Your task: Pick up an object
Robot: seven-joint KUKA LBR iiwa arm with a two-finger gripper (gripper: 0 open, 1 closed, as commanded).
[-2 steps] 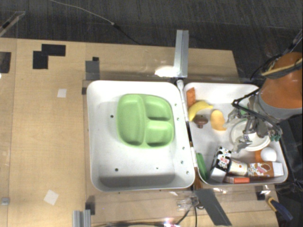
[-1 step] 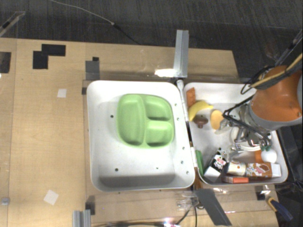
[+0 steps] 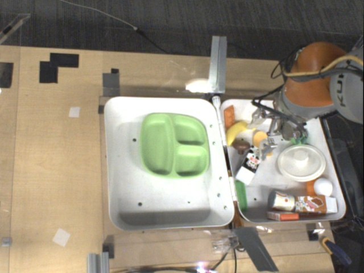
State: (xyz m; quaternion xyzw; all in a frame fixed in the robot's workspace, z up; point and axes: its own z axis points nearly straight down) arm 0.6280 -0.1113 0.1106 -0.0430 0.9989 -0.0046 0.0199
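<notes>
My gripper hangs low over the upper middle of the right bin, under the orange-banded wrist. Just left of it lie a yellow banana-like piece, a small yellow-orange item and a dark brown round piece. An orange carrot-like stick rests by the bin's left wall. A white round lid or bowl sits below the gripper. A black-and-white small pack lies beside it. Nothing shows held between the fingers.
The left bin carries a green divided plate. Along the right bin's front lie a brown-and-white carton, a white ball and a green item by the left wall. A metal post stands behind the bins.
</notes>
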